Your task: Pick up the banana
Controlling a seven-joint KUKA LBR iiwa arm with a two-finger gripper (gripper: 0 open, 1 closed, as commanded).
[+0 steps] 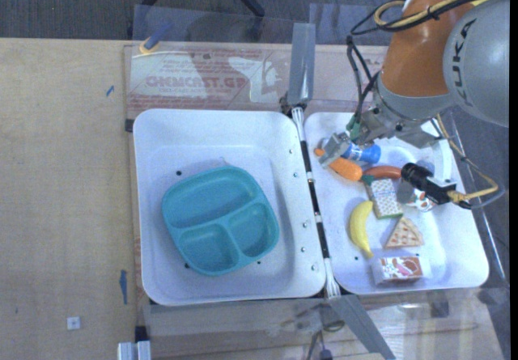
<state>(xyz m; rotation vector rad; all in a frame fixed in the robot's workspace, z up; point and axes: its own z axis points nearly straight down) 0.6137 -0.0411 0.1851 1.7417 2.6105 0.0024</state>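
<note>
Banana (361,226) lying flat in the right bin (465,257), toward its left-centre, long axis running near-to-far with a slight curve. Just to its right, a green-faced card (386,197) and a triangular sandwich toy (403,233); nearer still, a small boxed item (399,268). Bare bin floor on its left side.

Gripper (346,141) at the far-left part of that bin, above an orange carrot-like toy (348,170) and a blue piece (367,153), well apart from the banana. Nothing seen between the fingers; how far open, cannot tell at this angle and size.

Best done, probably, by shifting nearer over the banana's middle, turning the wrist so the fingers straddle its narrow width, not its length. Descending straight down, with the left finger landing on the bare floor and the right one slipping between banana and card. Likely risk: catching the card's edge or rolling the fruit.

Left bin (154,140) holding a teal divided tray (219,219).
</note>
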